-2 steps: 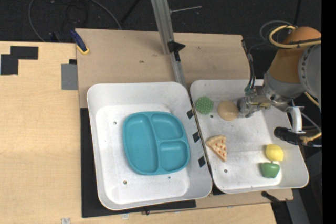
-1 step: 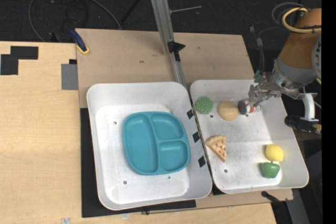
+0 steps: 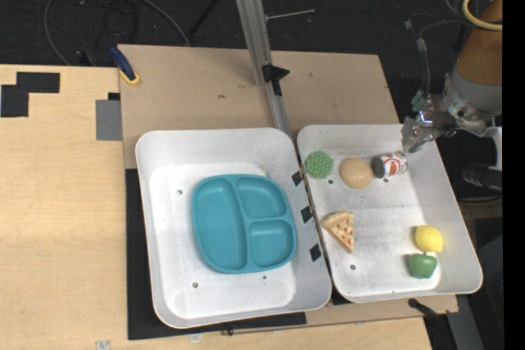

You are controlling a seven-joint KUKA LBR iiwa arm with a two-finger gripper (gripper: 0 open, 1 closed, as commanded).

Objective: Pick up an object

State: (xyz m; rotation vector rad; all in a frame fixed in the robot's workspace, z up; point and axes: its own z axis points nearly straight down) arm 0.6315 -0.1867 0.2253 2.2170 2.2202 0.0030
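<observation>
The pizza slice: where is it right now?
The pizza slice lies in the right bin, near its left wall, below the green ball and tan bun.

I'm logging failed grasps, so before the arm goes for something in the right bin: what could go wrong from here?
1. The small can lies on its side right next to the tan ball; a grab at either may nudge the other, and both look likely to roll.
2. The gripper is near the right bin's far rim, so a descent there might clip the wall.
3. The lemon and green pepper sit close together near the bin's corner, leaving little finger room.
</observation>
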